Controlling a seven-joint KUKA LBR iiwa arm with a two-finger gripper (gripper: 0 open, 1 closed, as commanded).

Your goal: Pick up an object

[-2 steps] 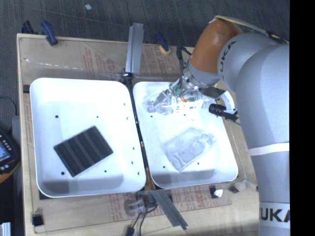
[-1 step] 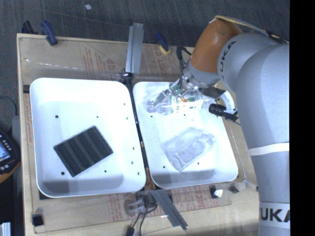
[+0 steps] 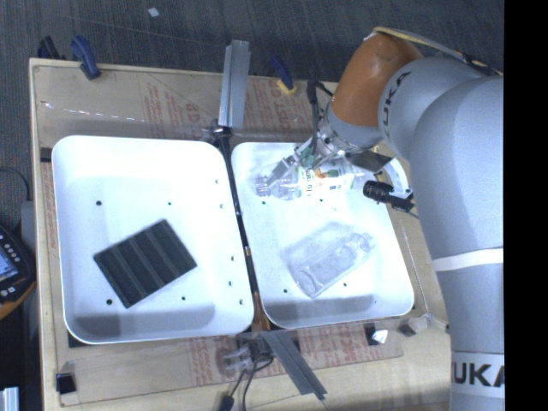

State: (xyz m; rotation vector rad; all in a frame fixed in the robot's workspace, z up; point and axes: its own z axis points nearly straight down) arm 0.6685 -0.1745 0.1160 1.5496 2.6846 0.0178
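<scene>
Left bin (image 3: pixel 77 157): dark ribbed slab (image 3: pixel 145 262), flat, stiff, probably light; take by its long edges. Right bin (image 3: pixel 387 302): clear plastic bottle (image 3: pixel 327 259) lying on its side, light, slippery, likely crushable; grip across the body. Gripper (image 3: pixel 295 171) low at the right bin's far end; its opening cannot be made out.

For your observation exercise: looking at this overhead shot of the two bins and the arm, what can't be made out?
- Gripper, camera view: glare and the arm's wrist hide the fingers.
- Clear bottle in the right bin: see-through on white, so its outline is faint.
- Clear item by the gripper: too washed out to identify.
- Dark ridged pad in the left bin: material unclear.
- Device at the left: cut off by the edge.
</scene>
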